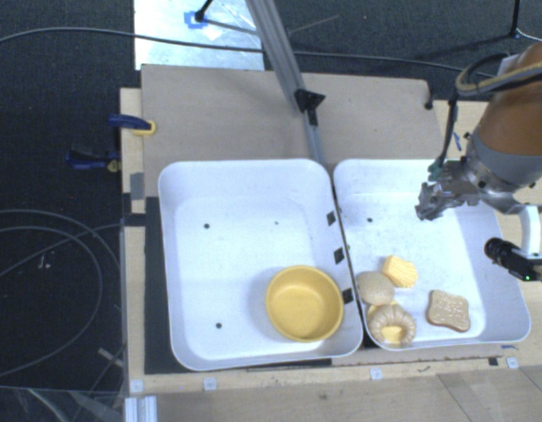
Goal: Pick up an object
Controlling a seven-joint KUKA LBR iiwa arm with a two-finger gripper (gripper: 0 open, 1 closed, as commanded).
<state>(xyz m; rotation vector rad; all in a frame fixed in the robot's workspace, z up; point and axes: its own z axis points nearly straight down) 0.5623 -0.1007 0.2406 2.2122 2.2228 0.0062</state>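
My gripper (429,206) hangs over the upper right part of the right bin (377,183), well above and behind the food items. A yellow cheese-like wedge (399,272) lies in the middle of that bin. Beside it sit a round beige bun (374,287) and a croissant (392,323) at the bin's front left. A slice of brown bread (449,310) lies at the front right. A yellow bowl (303,302) rests in the front right corner of the left bin (209,192). Nothing shows between the gripper's fingers.
A grey pole (284,55) slants over the bench from the top down to the bins' shared rim. Blue and yellow clamps (121,139) sit at the bench's left edge. Cables run over the dark floor at left.
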